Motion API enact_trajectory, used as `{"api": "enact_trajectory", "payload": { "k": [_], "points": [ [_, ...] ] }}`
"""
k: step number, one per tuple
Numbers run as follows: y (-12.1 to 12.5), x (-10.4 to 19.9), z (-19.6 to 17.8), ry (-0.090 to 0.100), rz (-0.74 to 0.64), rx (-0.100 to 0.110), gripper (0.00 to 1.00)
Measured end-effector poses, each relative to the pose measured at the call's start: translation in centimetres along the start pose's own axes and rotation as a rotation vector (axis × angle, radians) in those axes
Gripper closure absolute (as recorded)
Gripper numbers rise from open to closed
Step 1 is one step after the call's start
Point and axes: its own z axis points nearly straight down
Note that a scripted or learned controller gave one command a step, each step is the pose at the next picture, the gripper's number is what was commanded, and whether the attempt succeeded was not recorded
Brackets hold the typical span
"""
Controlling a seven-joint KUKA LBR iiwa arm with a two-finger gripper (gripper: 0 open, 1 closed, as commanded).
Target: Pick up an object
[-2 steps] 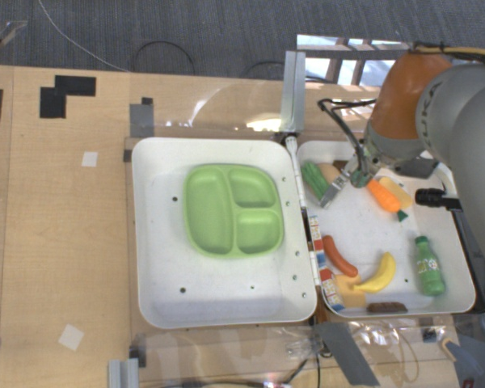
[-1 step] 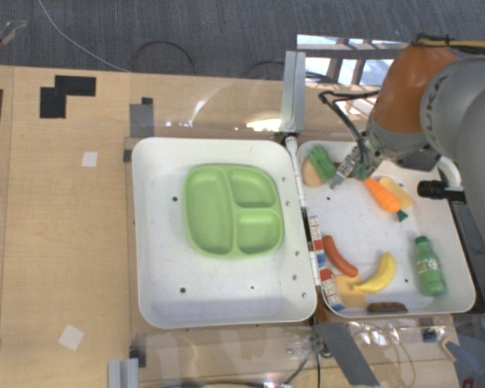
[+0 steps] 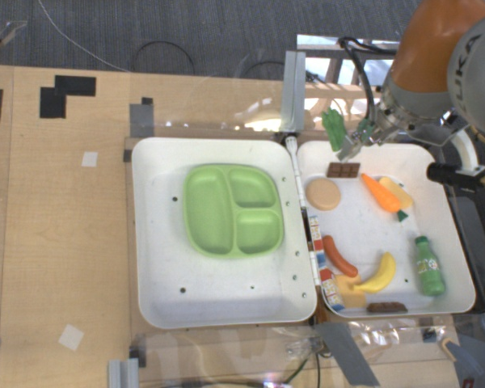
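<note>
A wooden bench [image 3: 56,241] seen from above at a slant, with two shallow white bins side by side. The left bin [image 3: 158,293] holds a light green divided plate [image 3: 232,209] with three compartments, lying flat near its middle.

The right bin [image 3: 453,293] holds a scatter of toy food. Along its left wall a small colourful carton [image 3: 317,245] lies tucked against the edge. Just right of it, a round tan cookie [image 3: 324,193] sits below a dark brown chocolate bar [image 3: 343,170]. Lower down, a red sausage [image 3: 339,255] lies at a slant, and below that a yellow banana [image 3: 377,275] curves beside a pale yellow block [image 3: 349,294]. A second brown bar [image 3: 385,306] lies along the near rim. Towards the right, an orange carrot [image 3: 382,193] lies diagonally, touching a yellowish piece [image 3: 398,194], and a green bottle [image 3: 428,267] lies on its side near the right wall.

The grey and orange arm [image 3: 436,47] reaches in from the upper right. Its claw [image 3: 357,141] hangs at the far rim of the right bin, just above the chocolate bar. A green leafy piece [image 3: 334,129] stands just left of the claw, close against it; whether it is between the fingers, and whether they are open or closed, I cannot tell
</note>
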Motion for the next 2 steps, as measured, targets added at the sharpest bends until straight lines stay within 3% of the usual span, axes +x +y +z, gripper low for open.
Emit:
{"api": "enact_trajectory", "payload": {
  "k": [1, 2],
  "points": [
    [5.5, 3.5, -2.0, 0.004, -0.044, 0.004, 1.00],
    [12.4, 15.9, -0.9, 0.010, 0.089, 0.006, 1.00]
  ]
}}
